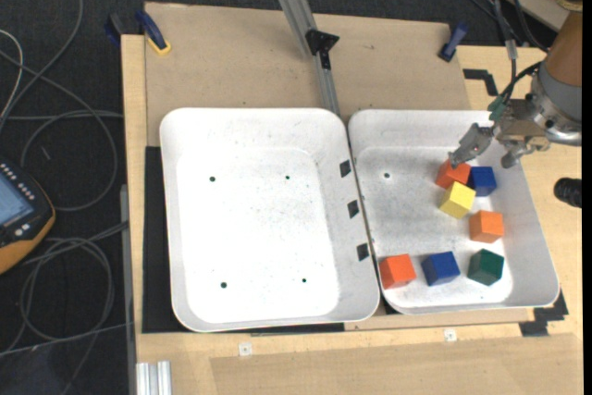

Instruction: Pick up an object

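Blocks (460, 199) just below spread hand (487, 148).

Seven blocks (460, 199) sit in the right bin (541, 277), four bunched behind, three in a row in front; left bin (176, 227) alongside.

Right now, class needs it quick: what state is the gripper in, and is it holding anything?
Gripper: open, fingers spread, holding nothing; it hovers just above the orange block and blue block.
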Available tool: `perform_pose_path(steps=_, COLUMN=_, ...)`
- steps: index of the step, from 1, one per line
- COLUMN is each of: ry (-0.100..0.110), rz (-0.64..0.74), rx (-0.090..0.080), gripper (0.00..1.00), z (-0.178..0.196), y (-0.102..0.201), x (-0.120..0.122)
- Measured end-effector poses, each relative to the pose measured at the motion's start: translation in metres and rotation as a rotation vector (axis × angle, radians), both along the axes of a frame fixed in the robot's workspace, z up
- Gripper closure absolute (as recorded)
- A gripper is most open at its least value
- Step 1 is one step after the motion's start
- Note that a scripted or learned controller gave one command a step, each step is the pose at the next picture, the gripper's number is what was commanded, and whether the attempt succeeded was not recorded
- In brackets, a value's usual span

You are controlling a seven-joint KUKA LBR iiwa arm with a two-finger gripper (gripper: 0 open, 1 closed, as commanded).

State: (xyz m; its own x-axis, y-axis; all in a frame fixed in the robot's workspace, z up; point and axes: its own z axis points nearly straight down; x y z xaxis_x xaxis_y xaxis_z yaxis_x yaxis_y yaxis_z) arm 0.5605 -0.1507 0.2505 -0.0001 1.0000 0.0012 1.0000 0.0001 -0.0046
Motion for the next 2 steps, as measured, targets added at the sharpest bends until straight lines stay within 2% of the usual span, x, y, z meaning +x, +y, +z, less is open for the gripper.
perform_pose_path(steps=2, ry=0.002, rz=0.000, rx=0.001, gripper=0.00, z=-0.105, y=0.016, x=-0.004)
